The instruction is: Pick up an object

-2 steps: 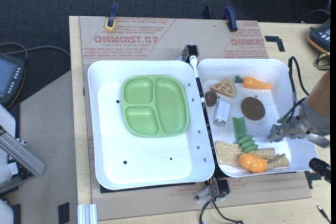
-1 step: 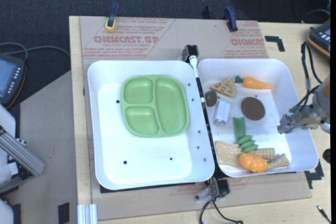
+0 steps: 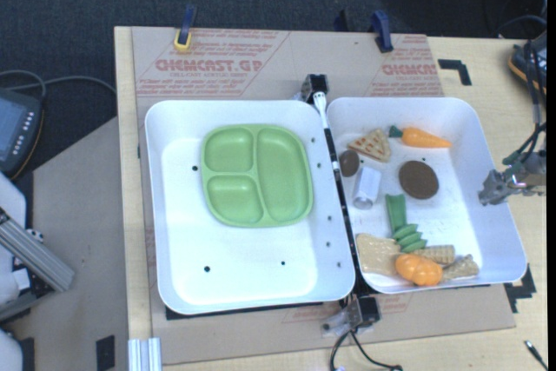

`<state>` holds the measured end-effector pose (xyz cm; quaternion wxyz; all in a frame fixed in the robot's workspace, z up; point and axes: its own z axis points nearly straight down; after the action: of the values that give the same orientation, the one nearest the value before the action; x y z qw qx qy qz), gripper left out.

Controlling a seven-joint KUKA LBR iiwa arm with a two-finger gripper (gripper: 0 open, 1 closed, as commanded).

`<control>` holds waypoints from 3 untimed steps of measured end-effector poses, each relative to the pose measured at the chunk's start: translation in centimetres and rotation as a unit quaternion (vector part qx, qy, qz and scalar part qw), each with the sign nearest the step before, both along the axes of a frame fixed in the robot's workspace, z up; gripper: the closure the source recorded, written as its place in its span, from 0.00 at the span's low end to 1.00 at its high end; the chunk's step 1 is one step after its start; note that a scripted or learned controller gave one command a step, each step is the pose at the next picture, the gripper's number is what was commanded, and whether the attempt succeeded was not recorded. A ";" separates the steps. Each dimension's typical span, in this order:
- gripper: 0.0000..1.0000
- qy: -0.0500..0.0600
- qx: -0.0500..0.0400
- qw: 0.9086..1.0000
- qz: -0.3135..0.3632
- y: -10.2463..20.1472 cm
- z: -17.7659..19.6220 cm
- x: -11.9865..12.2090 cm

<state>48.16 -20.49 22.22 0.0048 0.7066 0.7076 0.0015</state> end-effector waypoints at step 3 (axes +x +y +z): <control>1.00 0.006 0.004 1.000 0.002 10.3 -1.0 -0.3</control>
<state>47.89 -10.18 21.21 -0.0023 0.7051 0.7091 0.0003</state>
